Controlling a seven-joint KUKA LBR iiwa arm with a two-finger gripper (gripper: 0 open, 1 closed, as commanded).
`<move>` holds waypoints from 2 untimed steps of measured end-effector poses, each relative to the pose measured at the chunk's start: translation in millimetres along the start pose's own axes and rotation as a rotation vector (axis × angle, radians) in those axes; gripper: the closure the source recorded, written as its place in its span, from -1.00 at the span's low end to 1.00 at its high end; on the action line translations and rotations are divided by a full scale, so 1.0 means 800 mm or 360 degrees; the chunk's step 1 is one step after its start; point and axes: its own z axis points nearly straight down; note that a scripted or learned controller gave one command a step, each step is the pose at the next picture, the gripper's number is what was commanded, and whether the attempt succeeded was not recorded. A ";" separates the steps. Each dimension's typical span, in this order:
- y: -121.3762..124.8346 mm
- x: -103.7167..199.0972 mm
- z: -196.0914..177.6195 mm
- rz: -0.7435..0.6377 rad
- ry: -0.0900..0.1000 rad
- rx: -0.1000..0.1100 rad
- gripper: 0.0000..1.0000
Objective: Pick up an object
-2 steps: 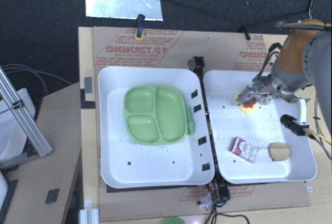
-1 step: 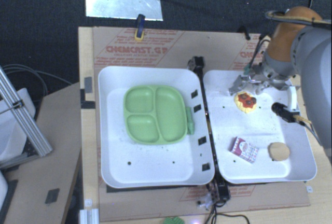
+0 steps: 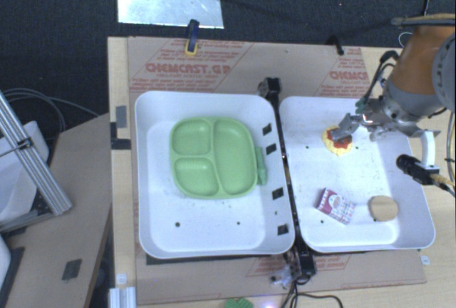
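The arm (image 3: 420, 71) comes in from the upper right of the frame and bends down over the right bin (image 3: 410, 228). Its jaws (image 3: 347, 130) are low over a small yellow and red toy (image 3: 337, 142) in the upper left part of this bin, touching it or almost; I cannot tell if they are open or closed, or if they grip the toy. In the lower part of the same bin lie a red and white packet (image 3: 335, 205) and, just to the right of it, a tan round piece (image 3: 383, 208). The left bin (image 3: 153, 228) holds a green tray (image 3: 214, 157) with three compartments, near its middle. Both bins stand on the counter (image 3: 235, 60).
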 end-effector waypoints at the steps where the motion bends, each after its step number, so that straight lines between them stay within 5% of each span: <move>1: 0.070 -0.018 0.078 -0.0009 0.0000 -0.0002 -1.00; 2: 0.037 -0.056 0.074 0.0000 0.0000 0.0001 -1.00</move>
